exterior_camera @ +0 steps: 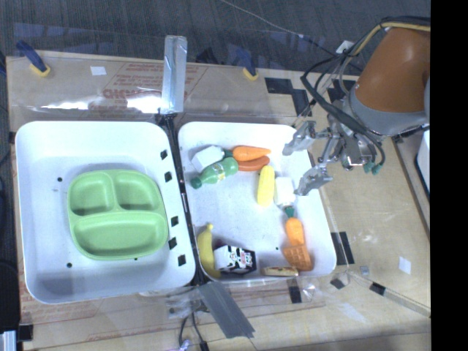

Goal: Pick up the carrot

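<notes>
Honestly, from the left: the green tray [115,213] sits in the left bin [29,196], out of my business. In the right bin [219,131], a green bottle [216,172] lies beside two orange pieces, then a yellow corn cob [265,185]. The carrot [294,230], green top up, lies near the right wall, touching a waffle-like piece [298,257]. My claw [307,159] hangs released and empty above it. Risks as I see them: the wall blocking one finger, or my grabbing the neighbour instead.
</notes>
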Tool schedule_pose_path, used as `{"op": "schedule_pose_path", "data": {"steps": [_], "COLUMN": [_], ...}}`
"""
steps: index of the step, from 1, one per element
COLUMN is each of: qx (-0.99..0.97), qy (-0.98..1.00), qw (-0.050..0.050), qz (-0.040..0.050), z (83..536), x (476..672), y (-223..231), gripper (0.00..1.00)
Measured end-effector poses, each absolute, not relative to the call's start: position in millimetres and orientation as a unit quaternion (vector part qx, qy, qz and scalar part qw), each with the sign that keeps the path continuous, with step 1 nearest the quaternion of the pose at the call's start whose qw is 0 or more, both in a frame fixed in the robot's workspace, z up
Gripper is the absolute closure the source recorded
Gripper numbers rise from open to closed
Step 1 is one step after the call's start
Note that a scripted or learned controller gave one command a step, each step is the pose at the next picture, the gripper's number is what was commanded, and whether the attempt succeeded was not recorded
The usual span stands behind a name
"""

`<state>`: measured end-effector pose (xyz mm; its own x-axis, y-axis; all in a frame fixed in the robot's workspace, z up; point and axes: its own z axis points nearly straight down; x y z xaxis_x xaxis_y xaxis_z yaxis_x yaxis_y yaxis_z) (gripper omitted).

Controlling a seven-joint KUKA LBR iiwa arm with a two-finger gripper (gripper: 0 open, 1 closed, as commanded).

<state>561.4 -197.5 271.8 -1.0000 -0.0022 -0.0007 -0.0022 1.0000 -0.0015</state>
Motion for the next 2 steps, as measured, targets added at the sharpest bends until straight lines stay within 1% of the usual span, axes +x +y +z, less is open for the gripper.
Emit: {"op": "schedule_pose_path", "data": {"steps": [1, 2], "qx": [-0.027, -0.051], "qy": [1.000, 0.999], "qw": [-0.006, 0.001], "qz": [0.0026, -0.0006], "z": [122.6, 92.7], "x": [548.1, 519.1], "y": [-207.6, -209.1], "gripper": [0.00, 0.00]}}
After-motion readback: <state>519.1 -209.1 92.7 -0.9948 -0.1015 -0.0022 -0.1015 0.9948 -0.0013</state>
